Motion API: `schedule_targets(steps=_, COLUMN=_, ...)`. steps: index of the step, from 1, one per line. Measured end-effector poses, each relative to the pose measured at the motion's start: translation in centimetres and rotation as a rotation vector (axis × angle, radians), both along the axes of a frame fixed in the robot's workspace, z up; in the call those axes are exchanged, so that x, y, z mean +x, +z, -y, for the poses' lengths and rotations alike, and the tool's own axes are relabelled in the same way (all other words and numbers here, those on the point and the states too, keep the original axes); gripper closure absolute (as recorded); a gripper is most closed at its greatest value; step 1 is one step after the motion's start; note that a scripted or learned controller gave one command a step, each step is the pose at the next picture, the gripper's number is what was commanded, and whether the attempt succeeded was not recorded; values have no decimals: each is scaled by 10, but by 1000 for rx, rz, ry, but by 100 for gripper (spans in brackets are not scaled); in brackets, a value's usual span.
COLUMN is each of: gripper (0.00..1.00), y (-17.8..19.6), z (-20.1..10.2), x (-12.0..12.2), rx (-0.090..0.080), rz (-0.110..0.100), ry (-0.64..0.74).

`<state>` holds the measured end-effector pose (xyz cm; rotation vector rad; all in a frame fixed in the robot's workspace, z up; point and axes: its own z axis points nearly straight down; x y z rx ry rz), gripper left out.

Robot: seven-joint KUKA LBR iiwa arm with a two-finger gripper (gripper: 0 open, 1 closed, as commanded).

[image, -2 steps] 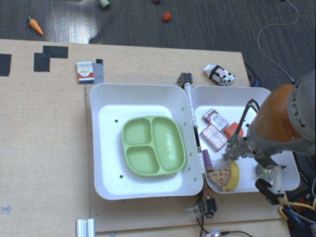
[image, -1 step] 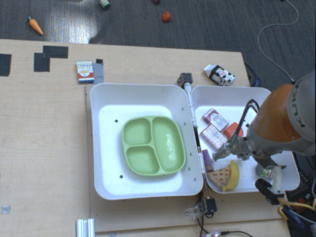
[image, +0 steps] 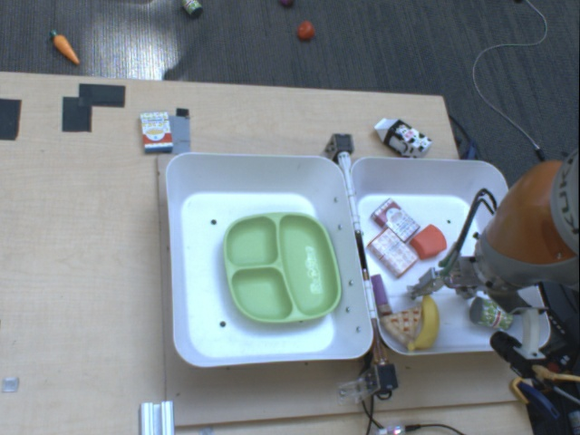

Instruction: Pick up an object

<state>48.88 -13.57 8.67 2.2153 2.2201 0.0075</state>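
Note:
The right bin point(image: 426, 181) holds two red-and-white cartons point(image: 396, 217) point(image: 392, 252), a red block point(image: 429, 241), a yellow banana point(image: 427, 324), a tan wedge of toy food point(image: 401, 321), a purple stick point(image: 379, 293) by the left wall and a small green can point(image: 489, 314). My gripper point(image: 433, 284) hangs low over the bin's middle, just above the banana and below the red block. Nothing shows held in it. The grey arm with its orange band point(image: 544, 216) covers the bin's right side.
The left bin point(image: 195, 243) holds a green divided plate point(image: 281, 268). On the bench behind the bins lie a small red-and-white box point(image: 157, 132) and a black-and-white toy point(image: 403, 138). Clips and cables sit at the bins' front edge point(image: 376, 381).

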Motion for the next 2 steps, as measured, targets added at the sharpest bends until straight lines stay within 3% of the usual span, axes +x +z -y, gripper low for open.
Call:
schedule_targets(steps=1, gripper=100, y=12, z=0, x=2, rx=-1, rz=7, ry=1)
schedule_targets(steps=2, gripper=0, y=11, z=0, x=2, rx=-1, rz=6, ry=1)
